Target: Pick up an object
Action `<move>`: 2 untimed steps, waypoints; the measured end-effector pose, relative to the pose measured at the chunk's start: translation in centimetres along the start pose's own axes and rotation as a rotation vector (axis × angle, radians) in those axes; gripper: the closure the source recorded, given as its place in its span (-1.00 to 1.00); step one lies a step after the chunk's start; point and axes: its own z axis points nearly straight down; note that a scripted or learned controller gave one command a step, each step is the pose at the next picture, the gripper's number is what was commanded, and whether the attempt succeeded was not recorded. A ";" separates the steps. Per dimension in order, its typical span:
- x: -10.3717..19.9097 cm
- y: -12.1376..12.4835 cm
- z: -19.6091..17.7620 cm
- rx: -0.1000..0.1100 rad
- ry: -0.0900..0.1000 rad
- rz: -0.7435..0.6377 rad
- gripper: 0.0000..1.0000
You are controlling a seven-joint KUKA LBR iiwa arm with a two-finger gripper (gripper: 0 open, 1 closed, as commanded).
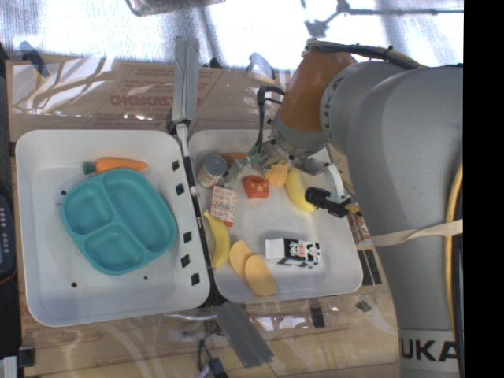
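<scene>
The gripper (264, 157) hangs low at the right bin's (335, 278) twelve o'clock edge, above a red strawberry (255, 187) and corn (276, 175); its grip cannot be told. A banana (296, 190) lies at three o'clock of them.

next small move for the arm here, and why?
Probably a short descent to close on something. The gripper sits low at the right bin's far end, over crowded items: a can, a strawberry, a banana. Nothing visibly held.
</scene>
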 end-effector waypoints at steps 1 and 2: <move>-0.2 -4.2 0.1 0.001 0.002 0.129 -1.00; -0.2 -4.1 -0.7 0.004 0.002 0.122 1.00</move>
